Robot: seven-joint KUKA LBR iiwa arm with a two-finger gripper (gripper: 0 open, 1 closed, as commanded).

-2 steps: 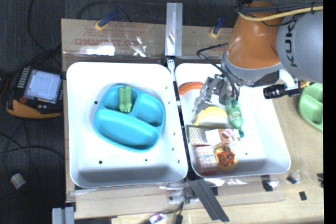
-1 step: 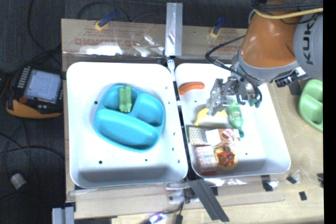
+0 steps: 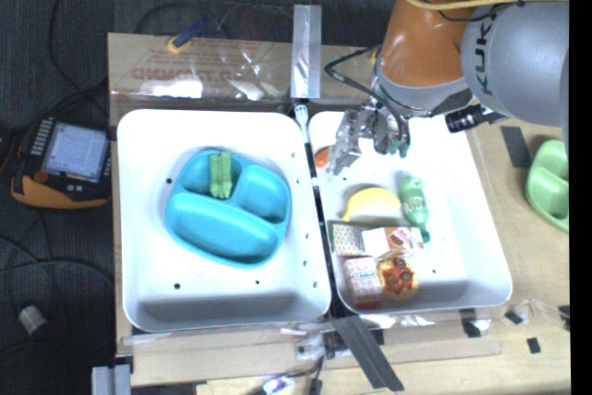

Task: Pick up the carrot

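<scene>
A carrot [image 3: 321, 157], seen as a small orange shape, lies in the right bin [image 3: 462, 199] tight against the wall shared with the left bin [image 3: 148, 162], near the far corner. The gripper [image 3: 370, 136] hangs just beside it toward the bin's middle, one finger reaching down next to the carrot, nothing between the fingers, which stand parted. That corner spot likely forces a close approach along the wall. Nearer the camera lie a yellow lemon-like piece [image 3: 373, 202], a green bottle [image 3: 413, 201] and packaged snacks [image 3: 377, 265]. In the left bin a blue divided plate [image 3: 231, 217] holds a green vegetable [image 3: 220, 174].
</scene>
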